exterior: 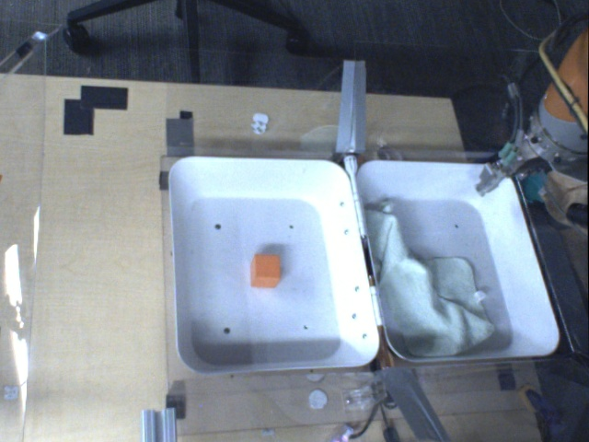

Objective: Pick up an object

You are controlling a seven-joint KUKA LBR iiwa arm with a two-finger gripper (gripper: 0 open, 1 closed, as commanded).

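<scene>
An orange cube (266, 271) sits near the middle of the left white bin (198, 247). A crumpled pale cloth (423, 293) lies in the right bin (515, 247), bunched along its left wall and front. My gripper (490, 177) reaches in from the right and hovers over the far right corner of the right bin, apart from the cloth and far from the cube. Nothing shows held at its tip.
A metal post (352, 109) stands at the back between the two bins. The wooden bench (92, 247) extends to the left, with black tape marks (92, 107) at its far left. The arm's orange band (561, 109) sits at the right edge.
</scene>
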